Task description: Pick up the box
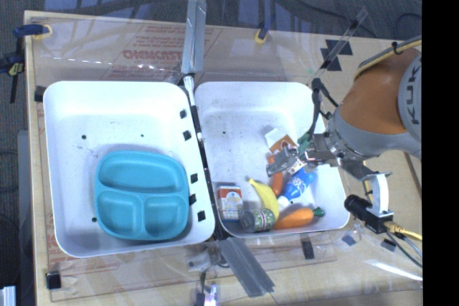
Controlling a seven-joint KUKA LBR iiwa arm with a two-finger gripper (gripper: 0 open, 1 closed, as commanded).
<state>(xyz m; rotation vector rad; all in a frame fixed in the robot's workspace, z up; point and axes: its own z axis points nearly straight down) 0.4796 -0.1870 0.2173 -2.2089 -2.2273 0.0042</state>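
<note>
As the grey-and-orange arm (pixel 376 100) reached in from the right, its gripper (pixel 297 154) hung low over the clutter in the right bin (pixel 237 100) — whether it was open, closed or gripping anything could not be told from above, since wrist and hardware masked it. The box (pixel 229 202), small and red-and-white, lay against the bin's near left corner, beside the central divider, just left of a banana (pixel 264 198) and a dark can (pixel 256 220), with a carrot (pixel 295 217) along the front wall. The gripper sat well to the right of it, above a tangle of other goods — a blue-and-white bottle (pixel 297 186), a pale packet (pixel 276 137) and something orange-brown beneath the tool. That mismatch looked like the main hazard: a descent from this spot would likely have closed on the bottle or the packet rather than the box. Even with a corrected approach, the box's position seemed awkward — pressed close to the wall and crowded by the banana and the can, leaving little room for a finger on either side, so a grasp might have nudged it against the wall or dragged a neighbour up with it. A flat-lying carton could also have slipped out of a shallow pinch. The left bin (pixel 72 125) held a blue divided tray (pixel 142 193), apart from the action.
</note>
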